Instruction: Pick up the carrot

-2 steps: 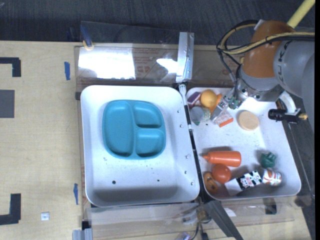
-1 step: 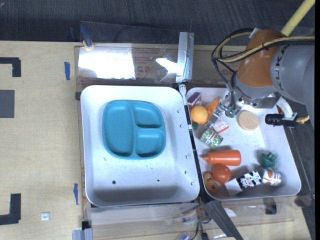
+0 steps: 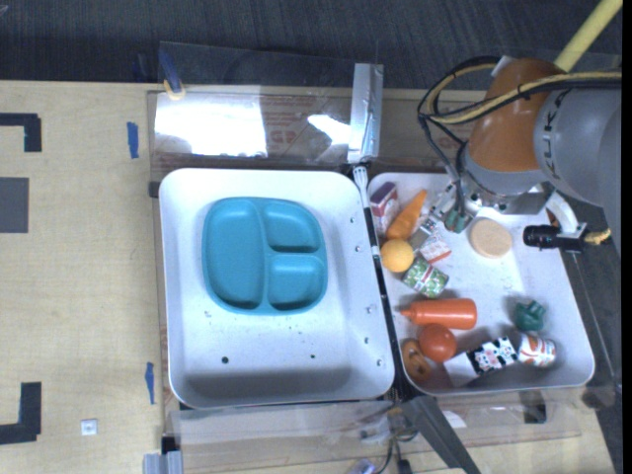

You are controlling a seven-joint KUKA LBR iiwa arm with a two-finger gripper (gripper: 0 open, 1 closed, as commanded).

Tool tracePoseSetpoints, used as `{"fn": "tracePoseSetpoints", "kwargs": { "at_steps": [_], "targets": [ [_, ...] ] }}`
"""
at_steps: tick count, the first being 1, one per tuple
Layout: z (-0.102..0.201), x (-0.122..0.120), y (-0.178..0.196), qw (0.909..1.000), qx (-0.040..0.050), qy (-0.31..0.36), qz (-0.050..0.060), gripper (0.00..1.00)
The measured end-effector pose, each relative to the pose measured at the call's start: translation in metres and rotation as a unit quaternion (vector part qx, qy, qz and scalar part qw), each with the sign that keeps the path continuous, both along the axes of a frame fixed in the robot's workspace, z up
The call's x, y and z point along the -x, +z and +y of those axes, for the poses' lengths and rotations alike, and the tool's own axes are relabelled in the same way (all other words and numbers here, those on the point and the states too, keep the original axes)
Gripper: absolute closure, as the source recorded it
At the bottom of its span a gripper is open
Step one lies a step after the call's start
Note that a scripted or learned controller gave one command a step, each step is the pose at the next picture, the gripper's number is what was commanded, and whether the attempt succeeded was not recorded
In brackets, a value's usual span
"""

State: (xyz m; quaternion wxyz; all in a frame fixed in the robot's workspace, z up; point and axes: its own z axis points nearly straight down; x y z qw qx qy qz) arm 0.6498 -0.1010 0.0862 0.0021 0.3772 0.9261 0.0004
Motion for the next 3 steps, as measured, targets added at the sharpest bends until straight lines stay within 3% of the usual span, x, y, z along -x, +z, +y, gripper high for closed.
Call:
{"fn": "tracePoseSetpoints", "kwargs": {
  "at_steps": [1,2,3],
  "targets": [
    [-0.057,-0.010,0.073,0.9940,0.0020,0.109,-0.003,0.00],
    [0.020,-0.001,0.101,0.9895,-0.0003,0.145,-0.001,0.00],
    [0.005,-0.007,0.010,0.9903,-0.0002,0.139,0.003,0.00]
  ]
}}
